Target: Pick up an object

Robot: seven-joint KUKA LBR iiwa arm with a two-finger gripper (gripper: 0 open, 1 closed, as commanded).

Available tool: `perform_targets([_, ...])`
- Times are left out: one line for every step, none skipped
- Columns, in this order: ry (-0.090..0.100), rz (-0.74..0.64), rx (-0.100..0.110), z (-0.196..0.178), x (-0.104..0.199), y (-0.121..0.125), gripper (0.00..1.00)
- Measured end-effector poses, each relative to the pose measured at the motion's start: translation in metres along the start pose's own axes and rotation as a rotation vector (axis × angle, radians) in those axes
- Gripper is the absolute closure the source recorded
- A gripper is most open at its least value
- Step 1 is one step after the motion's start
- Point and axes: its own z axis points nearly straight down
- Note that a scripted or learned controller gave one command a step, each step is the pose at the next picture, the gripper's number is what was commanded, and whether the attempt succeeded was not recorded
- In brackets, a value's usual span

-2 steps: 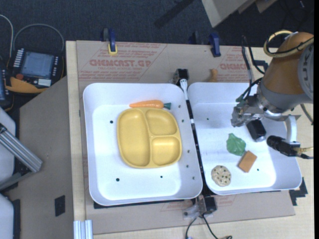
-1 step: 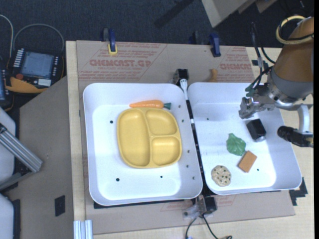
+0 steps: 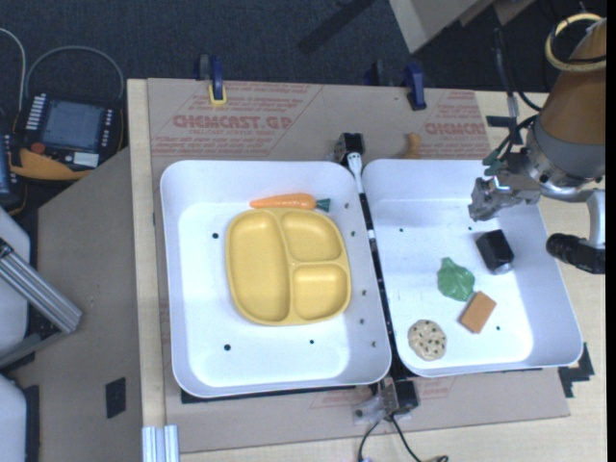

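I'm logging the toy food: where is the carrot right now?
The carrot lies in the left bin, along the far edge of the yellow tray, touching or nearly touching it.

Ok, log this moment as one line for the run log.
end effector: over right bin, above black block | grasp: none seen | also in bin: green piece, brown block, cookie

two bins (image 3: 188,258), one yellow tray (image 3: 287,264), one carrot (image 3: 283,201)
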Motion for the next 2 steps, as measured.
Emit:
perform_targets([0.003, -0.005, 0.001, -0.012, 0.051, 0.004, 1.00])
perform_targets([0.003, -0.006, 0.002, -0.019, 0.111, 0.009, 1.00])
